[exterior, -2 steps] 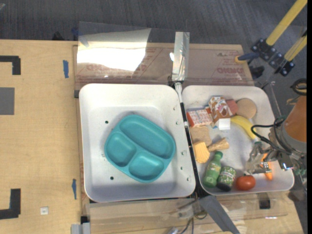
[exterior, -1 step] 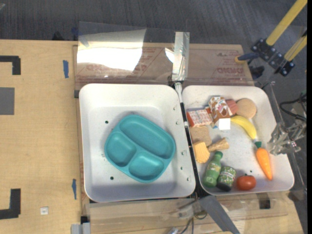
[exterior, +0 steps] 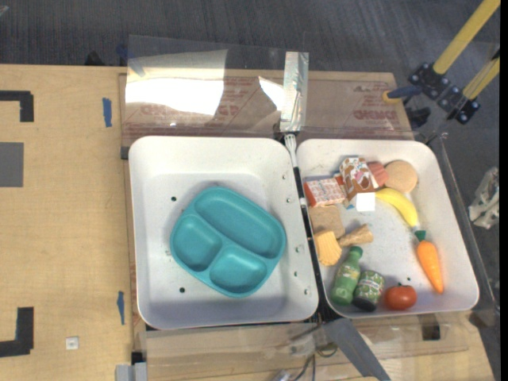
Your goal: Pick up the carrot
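Observation:
An orange carrot (exterior: 430,264) with a small green top lies in the right bin (exterior: 454,213), near that bin's right wall, its tip pointing toward the front. A yellow banana (exterior: 399,206) lies just behind it and a red tomato (exterior: 402,297) sits just in front, to its left.
The right bin also holds a green bottle (exterior: 347,277), a dark green can (exterior: 368,289), crackers (exterior: 328,228), a red box (exterior: 323,190), a small carton (exterior: 359,175) and a bread roll (exterior: 401,176). The left bin (exterior: 155,181) bears a teal divided tray (exterior: 228,240). Yellow bars (exterior: 468,30) stand at the back right.

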